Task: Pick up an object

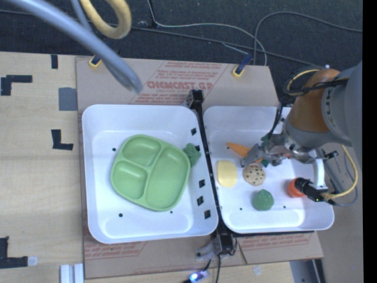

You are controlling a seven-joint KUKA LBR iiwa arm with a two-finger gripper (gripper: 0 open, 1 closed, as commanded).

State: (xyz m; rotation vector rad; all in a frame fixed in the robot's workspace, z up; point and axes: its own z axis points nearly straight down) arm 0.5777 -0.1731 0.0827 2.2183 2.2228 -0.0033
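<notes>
- Nearest me in the right bin (318,220), a green ball (263,200) lies loose, with a yellow piece (226,173) to its left.
- Just above them, I see the gripper (259,160) low over a speckled cookie (254,174); I cannot tell the finger state.
- Beyond it lies an orange carrot (237,148).
- I judge this the reach step; next needs a clean close on the cookie.

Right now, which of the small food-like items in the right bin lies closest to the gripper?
The round tan speckled cookie, just below the gripper. The pale yellow piece, green ball and orange carrot-shaped piece lie farther off.
</notes>
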